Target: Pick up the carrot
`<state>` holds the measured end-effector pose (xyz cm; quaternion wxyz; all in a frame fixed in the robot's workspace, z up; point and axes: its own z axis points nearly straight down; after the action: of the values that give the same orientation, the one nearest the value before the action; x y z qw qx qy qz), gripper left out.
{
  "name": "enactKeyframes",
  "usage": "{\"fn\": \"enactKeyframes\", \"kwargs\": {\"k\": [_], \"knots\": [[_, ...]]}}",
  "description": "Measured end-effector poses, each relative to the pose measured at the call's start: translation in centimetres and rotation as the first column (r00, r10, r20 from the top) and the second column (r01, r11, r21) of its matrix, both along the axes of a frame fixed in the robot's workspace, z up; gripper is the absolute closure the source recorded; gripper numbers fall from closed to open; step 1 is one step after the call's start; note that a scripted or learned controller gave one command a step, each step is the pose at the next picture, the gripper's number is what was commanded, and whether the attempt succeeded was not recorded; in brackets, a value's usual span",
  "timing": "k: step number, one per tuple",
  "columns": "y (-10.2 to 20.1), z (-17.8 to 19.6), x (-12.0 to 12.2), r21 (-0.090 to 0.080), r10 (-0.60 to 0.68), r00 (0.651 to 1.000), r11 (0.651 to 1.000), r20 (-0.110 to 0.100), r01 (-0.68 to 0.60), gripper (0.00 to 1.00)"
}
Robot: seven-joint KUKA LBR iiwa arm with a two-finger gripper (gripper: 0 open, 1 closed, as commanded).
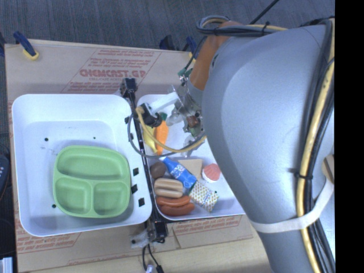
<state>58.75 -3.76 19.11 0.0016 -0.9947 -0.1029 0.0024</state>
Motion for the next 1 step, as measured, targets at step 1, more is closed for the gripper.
{"fn": "enactKeyframes", "kwargs": {"k": [1], "knots": [[4.0,-0.02,-1.18,0.0,0.004,1.0,1.0,-0.001,-0.004,0.0]]}}
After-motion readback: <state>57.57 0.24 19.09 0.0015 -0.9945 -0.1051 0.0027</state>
